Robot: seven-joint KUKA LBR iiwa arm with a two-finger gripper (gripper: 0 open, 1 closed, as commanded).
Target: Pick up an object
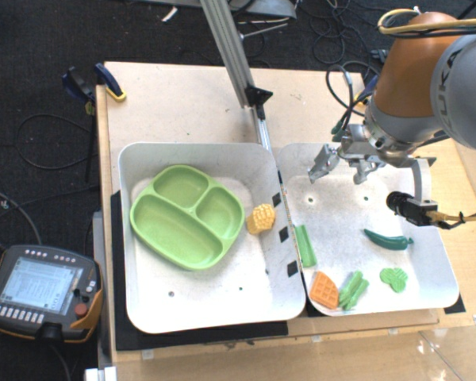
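Observation:
My gripper (342, 168) hangs open over the far part of the right bin (333, 213), its two fingers spread with nothing between them. Below it on the bin floor lie a green stick (305, 245), a dark green pepper (388, 240), an orange waffle piece (324, 290), a green bean bundle (352, 289) and a small green leafy piece (394, 278). In the left bin (143, 292) a yellow corn piece (260, 219) rests beside a green divided plate (187, 215).
A metal pole (230, 42) slants up from the gap between the bins. A teach pendant (38, 286) lies at the lower left off the bench. Cables cross the floor behind the bench.

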